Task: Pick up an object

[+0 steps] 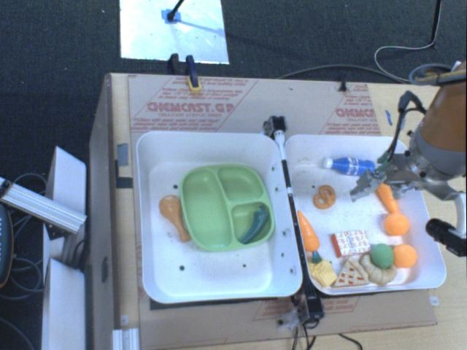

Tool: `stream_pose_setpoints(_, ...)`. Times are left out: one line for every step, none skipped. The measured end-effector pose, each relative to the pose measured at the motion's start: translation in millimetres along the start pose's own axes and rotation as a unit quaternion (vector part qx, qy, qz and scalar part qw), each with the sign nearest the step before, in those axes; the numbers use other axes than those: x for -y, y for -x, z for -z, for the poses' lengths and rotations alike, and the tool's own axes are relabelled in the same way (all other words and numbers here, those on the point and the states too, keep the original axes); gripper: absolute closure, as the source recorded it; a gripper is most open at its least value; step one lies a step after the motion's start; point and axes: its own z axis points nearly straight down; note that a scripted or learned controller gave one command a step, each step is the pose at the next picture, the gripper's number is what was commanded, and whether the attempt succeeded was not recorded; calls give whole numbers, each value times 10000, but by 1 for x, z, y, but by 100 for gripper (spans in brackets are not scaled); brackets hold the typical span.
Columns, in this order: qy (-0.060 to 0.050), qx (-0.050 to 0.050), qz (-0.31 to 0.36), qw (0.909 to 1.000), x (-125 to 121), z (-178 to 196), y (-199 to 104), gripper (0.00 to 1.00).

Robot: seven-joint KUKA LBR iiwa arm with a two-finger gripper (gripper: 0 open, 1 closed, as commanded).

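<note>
The gripper [381, 183] hangs low over the right bin [438, 272] with an orange carrot [387, 197] apparently between its fingers, though I cannot tell how firmly, so the grasp seems underway and the next move calls for a straight lift

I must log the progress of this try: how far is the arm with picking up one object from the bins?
Done: the arm has reached over the right bin, and its pincer is low beside the orange carrot and the blue bottle. In hand: nothing that I can see between its fingers; their state is unclear. Left: to close on one object and lift it. All toys lie in the bins.
</note>
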Motion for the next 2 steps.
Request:
stream_pose_setpoints(4, 0, -11, 10000, 7, -139, -21, 0)
stream_pose_setpoints(5, 0, -3, 10000, -45, -149, -14, 0)
